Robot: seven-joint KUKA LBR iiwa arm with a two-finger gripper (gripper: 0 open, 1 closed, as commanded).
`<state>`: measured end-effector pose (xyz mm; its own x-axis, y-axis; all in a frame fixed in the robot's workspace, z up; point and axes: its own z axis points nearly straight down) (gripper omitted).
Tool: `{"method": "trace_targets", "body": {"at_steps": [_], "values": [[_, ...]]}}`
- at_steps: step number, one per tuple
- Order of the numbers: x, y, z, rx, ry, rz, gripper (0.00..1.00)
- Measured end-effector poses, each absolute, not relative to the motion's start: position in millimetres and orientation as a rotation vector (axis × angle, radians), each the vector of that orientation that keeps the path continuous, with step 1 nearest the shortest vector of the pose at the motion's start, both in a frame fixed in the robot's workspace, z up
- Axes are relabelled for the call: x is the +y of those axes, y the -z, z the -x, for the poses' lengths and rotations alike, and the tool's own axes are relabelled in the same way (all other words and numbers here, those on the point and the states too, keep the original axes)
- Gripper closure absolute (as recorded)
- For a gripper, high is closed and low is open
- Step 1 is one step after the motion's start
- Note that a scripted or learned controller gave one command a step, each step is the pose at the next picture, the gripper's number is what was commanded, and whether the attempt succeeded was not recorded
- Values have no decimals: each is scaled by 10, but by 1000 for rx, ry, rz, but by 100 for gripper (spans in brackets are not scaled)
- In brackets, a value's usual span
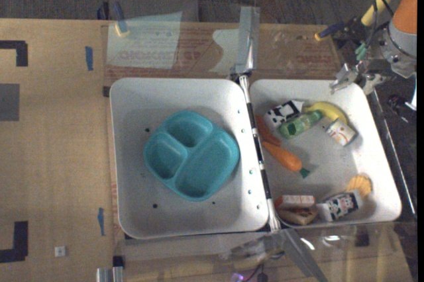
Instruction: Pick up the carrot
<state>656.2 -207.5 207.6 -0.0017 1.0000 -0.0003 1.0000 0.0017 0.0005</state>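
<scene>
Foreground cartons border the right bin; gripper, state indeterminable, should descend over the carrot, fingers straddling its mid-body.

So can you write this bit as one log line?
hand: above right bin's far corner | carrot: lying in right bin, untouched | step: not yet grasped
</scene>
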Motion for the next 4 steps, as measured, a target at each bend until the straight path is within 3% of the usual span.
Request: {"method": "trace_targets", "body": {"at_steps": [1,2,3,4], "values": [[-1544,-1285,-6175,2362,-2,-2068,0],[-1551,-1395,-6187,2358,-5,-2066,100],[-1552,-1395,-6186,2358,-5,-2067,0],[-1080,-900,-5667,2543,-7,-1825,0]]}}
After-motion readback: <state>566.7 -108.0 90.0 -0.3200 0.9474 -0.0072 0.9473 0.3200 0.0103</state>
